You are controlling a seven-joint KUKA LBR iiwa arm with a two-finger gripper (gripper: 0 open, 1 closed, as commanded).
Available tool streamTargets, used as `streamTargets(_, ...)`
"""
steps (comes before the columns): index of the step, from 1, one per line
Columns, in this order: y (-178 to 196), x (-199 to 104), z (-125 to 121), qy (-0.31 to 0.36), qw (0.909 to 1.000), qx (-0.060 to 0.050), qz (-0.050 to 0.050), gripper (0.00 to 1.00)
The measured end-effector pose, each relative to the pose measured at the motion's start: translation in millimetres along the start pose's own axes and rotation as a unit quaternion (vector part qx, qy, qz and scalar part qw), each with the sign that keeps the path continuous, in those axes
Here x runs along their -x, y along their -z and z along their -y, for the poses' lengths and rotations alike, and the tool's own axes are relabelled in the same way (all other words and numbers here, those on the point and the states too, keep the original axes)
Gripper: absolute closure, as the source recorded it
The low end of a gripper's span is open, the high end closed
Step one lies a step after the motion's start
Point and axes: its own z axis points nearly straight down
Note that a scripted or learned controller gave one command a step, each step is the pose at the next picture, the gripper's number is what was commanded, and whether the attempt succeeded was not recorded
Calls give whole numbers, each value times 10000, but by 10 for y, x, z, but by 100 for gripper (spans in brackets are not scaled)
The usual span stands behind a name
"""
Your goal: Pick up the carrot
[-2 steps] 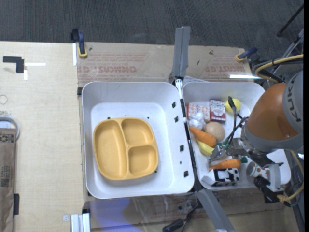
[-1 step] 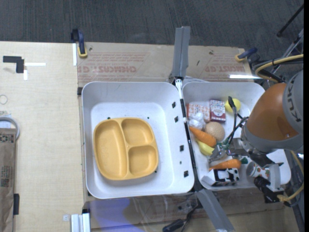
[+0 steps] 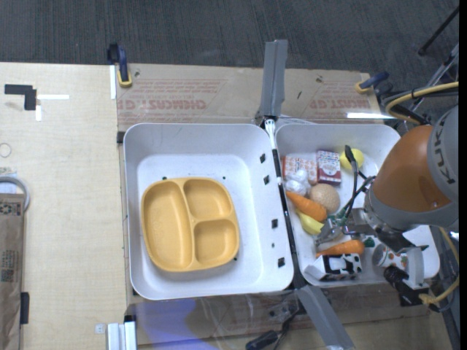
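Note:
The carrot (image 3: 307, 205) lies slanted in the left part of the right bin (image 3: 387, 131), orange, with its thick end toward the bin's middle. My gripper (image 3: 331, 231) hangs low in that bin, just right of and below the carrot's thick end, close over a yellow banana-like piece (image 3: 311, 224). A second small orange piece (image 3: 341, 248) lies directly under the gripper's lower side. The arm's orange band (image 3: 408, 175) covers the bin's right half.
Around the carrot lie a beige round item (image 3: 325, 194), red-and-white packets (image 3: 300, 168), a red box (image 3: 328, 162), a yellow item (image 3: 352, 160) and a black-and-white item (image 3: 341, 266). The left bin (image 3: 146, 141) holds a yellow divided plate (image 3: 191, 223).

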Motion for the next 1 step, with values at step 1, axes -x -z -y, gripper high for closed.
streamTargets(1,-3,192,15,-2684,9633,-4,0,0)
